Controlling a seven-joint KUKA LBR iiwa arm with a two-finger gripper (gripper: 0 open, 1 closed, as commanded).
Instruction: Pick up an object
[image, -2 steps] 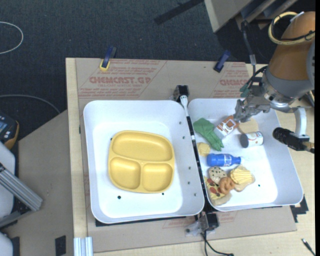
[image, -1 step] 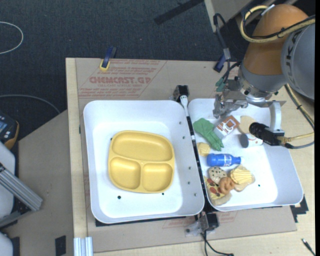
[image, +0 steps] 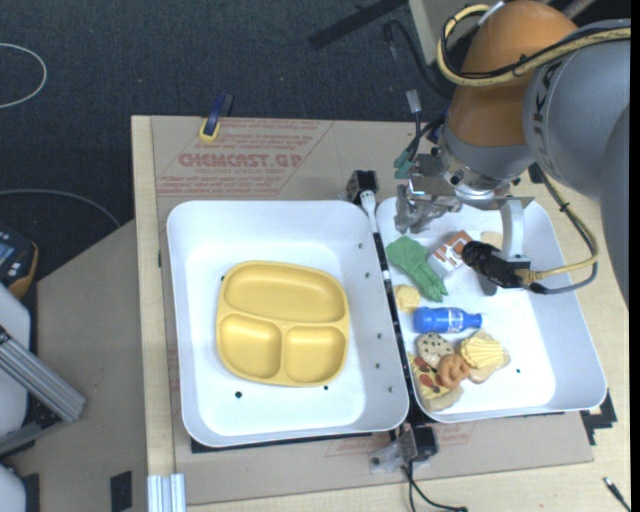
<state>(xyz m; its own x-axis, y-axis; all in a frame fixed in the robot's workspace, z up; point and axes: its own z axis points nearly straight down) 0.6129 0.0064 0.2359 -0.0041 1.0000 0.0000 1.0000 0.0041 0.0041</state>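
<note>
Green object (image: 417, 263) lies just below the hand (image: 417, 212), whose grip I cannot tell, blue bottle (image: 446, 320) nearby.

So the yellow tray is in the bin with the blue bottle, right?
Not quite. The camera view shows the yellow tray in the left bin, by itself. The blue bottle lies in the right bin with the snacks.

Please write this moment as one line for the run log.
arm: over right bin | tool: above green toy, nothing seen held | blue bottle: lying in bin | yellow tray: left bin
</note>
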